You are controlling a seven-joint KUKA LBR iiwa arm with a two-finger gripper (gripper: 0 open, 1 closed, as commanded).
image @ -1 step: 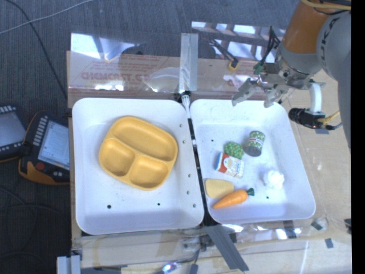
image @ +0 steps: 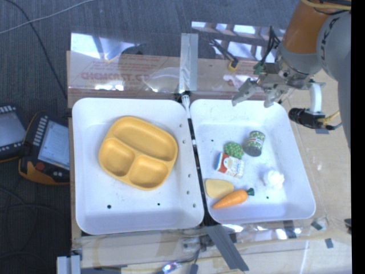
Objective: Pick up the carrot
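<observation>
Nearest the camera, at the right bin's [image: 296, 153] near edge, the carrot [image: 231, 199] (judged light, stiff, best pinched mid-body) is seen lying untouched, while the end effector [image: 258, 97] is held spread open, grasping nothing, at the far rim.

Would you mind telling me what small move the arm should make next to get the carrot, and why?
Probably travel toward the near edge of the right bin and stop above the carrot. The gripper hangs open over the bin's far rim, holding nothing, while the carrot lies on its side at the near wall, touching a yellow piece.
</observation>
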